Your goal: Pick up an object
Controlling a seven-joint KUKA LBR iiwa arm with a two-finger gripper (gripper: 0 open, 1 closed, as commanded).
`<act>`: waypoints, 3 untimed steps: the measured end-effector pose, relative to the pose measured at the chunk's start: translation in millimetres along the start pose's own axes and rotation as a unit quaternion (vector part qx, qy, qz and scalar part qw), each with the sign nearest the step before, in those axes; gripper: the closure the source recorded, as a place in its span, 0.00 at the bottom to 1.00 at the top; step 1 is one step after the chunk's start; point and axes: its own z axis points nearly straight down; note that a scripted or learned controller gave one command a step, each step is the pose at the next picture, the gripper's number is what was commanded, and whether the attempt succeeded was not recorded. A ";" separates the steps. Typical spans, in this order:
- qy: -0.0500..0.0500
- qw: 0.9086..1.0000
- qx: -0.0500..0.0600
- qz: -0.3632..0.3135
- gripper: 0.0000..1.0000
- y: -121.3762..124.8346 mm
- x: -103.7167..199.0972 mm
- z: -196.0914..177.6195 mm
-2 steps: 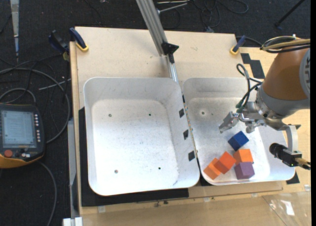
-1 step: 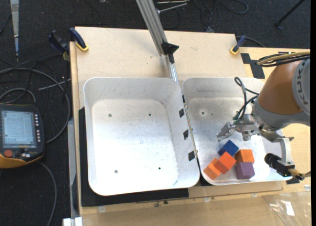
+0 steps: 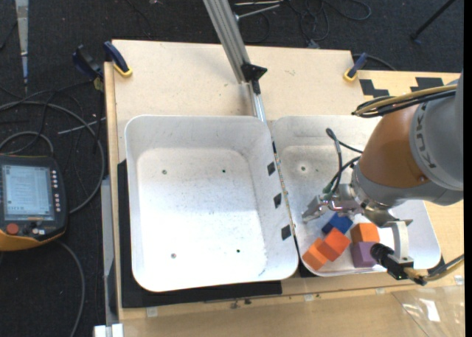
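While the arm (image 3: 413,151) reaches in from the right over the right bin (image 3: 310,144), its fingers (image 3: 318,209) sit low near the bin's middle, just above-left of the block pile. Fingers state: cannot tell, metal parts too small and partly hidden by the wrist. Nothing visible between them. Blocks are clustered in the right bin's near part: blue block (image 3: 340,223) just beside the fingers, orange block (image 3: 327,248) in front of it, touching or nearly so, a second orange block (image 3: 364,233) to the right, purple block (image 3: 362,254) just below that one. Black-and-white part of the tool (image 3: 394,251) hangs over the bin's near-right rim. Left bin (image 3: 147,136) lies next to the right one on the desk (image 3: 184,70). Teach pendant (image 3: 26,199) on the floor at left, cables around it.
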 end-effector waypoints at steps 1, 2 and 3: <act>0.001 1.000 -0.001 0.000 0.00 -20.9 18.3 -103.0; 0.000 1.000 0.002 0.003 0.00 32.2 -15.6 3.8; 0.000 1.000 -0.001 0.001 0.00 14.8 -24.1 -152.1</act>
